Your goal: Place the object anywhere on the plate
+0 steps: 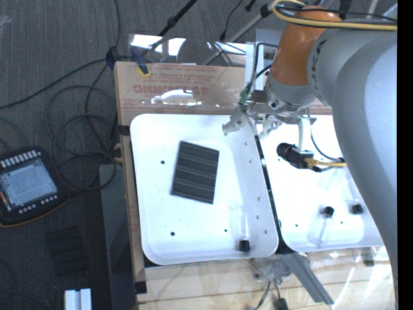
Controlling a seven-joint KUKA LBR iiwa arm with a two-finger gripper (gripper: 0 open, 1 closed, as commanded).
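Overhead, the gripper [258,123], fingers' state unclear, hangs above both bins' adjoining rims, near the dark ridged plate [195,172].

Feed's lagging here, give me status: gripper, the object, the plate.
Gripper over the far end of the rim between the bins, nothing seen in it. Clear vial lying at left bin's near right edge. Dark ribbed plate mid-bin, bare.

Two bins side by side on bench [193,86]. Left bin [155,237] holds ribbed plate [195,172] at its middle, tilted; clear vial [241,228] in near right corner. Right bin [290,237] holds second vial [322,223] near front edge. Claw [258,118] over far end of divide between bins, arm [361,76] behind and right. Handheld pendant [26,185] on floor, well left of bench.
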